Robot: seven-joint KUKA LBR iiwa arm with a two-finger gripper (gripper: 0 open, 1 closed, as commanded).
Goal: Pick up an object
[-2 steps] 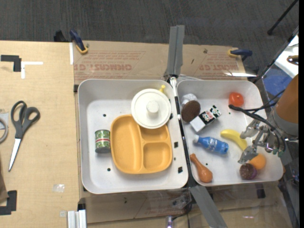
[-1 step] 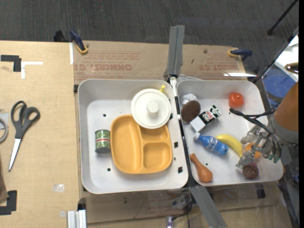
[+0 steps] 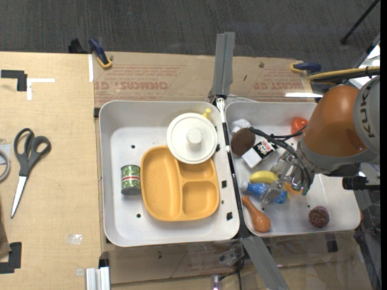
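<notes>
Camera view: the grey arm with its orange band (image 3: 334,122) reaches in from the right over the right bin (image 3: 338,225). The gripper (image 3: 285,183) sits low among the clutter at the bin's middle — whether it is open or closed on anything cannot be told from this angle.

Just beside the gripper lie a yellow banana (image 3: 263,177) and, under it, a blue object (image 3: 259,190); both are near or touching the gripper, contact unclear. An orange-brown pear-shaped object (image 3: 257,216) lies toward the bin's front-left corner. A brown round object (image 3: 242,141) sits by the left wall, with a small black-and-white box (image 3: 262,148) just beside it. A dark maroon ball (image 3: 318,217) rests near the front-right, apart from the rest. A small orange-red object (image 3: 299,125) shows at the back, partly hidden by the arm.

Left bin (image 3: 115,222): a yellow divided tray (image 3: 160,186), a white round lid with a knob (image 3: 192,138) overlapping the tray's back corner, and a small green can (image 3: 130,179) on its side just left of the tray.

On the bench (image 3: 54,222), far left — scissors (image 3: 25,156).
</notes>
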